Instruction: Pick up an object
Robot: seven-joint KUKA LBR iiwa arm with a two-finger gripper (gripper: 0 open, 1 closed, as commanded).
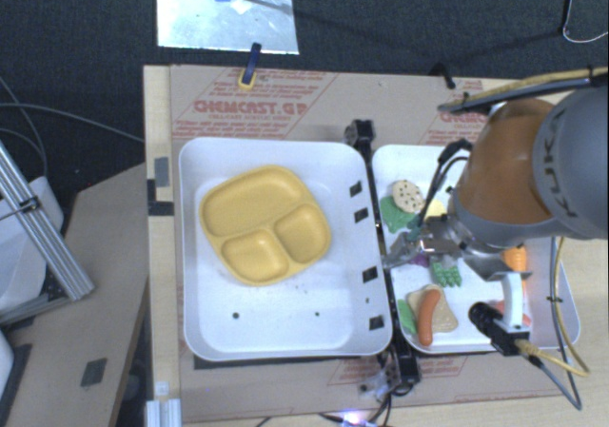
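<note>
My gripper [404, 250] hangs low over the left side of the right bin [423, 161], close to the divider between the two bins. Around it lie toy foods: a speckled cookie [407, 194] and a green leafy piece [394, 217] just behind it, and a small green piece [444, 272] right beside it. A hot dog on lettuce [429, 313] lies nearer the front. An orange piece [515, 259] peeks out under the arm. The arm's grey and orange body covers much of the bin.
The left bin [285, 325] holds a yellow divided plate [262, 223] in its rear half. Black clips line the wall between the bins. A blue and yellow tool [250, 67] lies on the cardboard behind the bins.
</note>
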